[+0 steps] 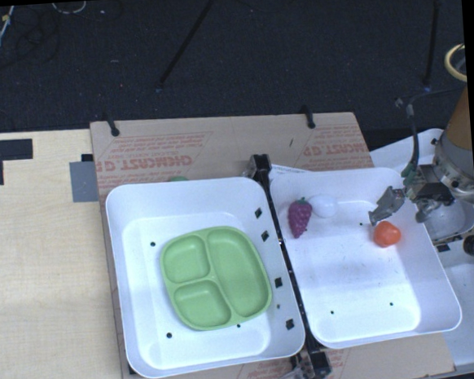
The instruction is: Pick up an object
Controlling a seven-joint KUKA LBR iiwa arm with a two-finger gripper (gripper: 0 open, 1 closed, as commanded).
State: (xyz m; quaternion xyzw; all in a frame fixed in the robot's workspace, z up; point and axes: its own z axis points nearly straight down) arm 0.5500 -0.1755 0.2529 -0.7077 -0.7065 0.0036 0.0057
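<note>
A small orange-red round fruit (387, 233) lies in the right bin (369, 313), close to its right wall. A purple bunch of grapes (300, 217) rests at the bin's back left, with a small white object (325, 206) touching its right side. My gripper (405, 205) hangs over the bin's back right corner, just above and to the right of the orange fruit. It is open, with nothing between its fingers (383, 208). The nearer finger ends a little above the fruit, apart from it.
The left bin (134, 233) holds a green three-compartment plate (215, 276) lying flat. A black divider (279, 255) runs between the two bins. Cardboard (217, 149) lies under both bins. The arm's wrist (456, 167) overhangs the right bin's right edge.
</note>
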